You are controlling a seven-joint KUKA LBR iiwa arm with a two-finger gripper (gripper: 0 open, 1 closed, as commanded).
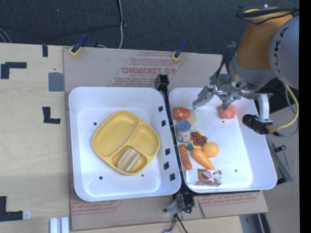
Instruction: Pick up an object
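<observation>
With the two-finger gripper [215, 99] spread wide and empty above the right white bin [252, 152], a miss is judged likely: the small pink lumpy object [227, 111] lies just beside one finger, not between them.

Right bin [243, 171] as landmark.
- Pink-red lumpy toy [227, 111]: far end, right of centre.
- Tomato [181, 113]: far-left corner.
- Small blue-lidded can [183, 129]: upright, just nearer than tomato.
- Dark red toy [198, 139]; orange fruit [211, 149] beside.
- Sausage [185, 157], carrot [202, 158]: lying flat, left-centre.
- Printed packet [210, 177]: near edge, flat.
</observation>
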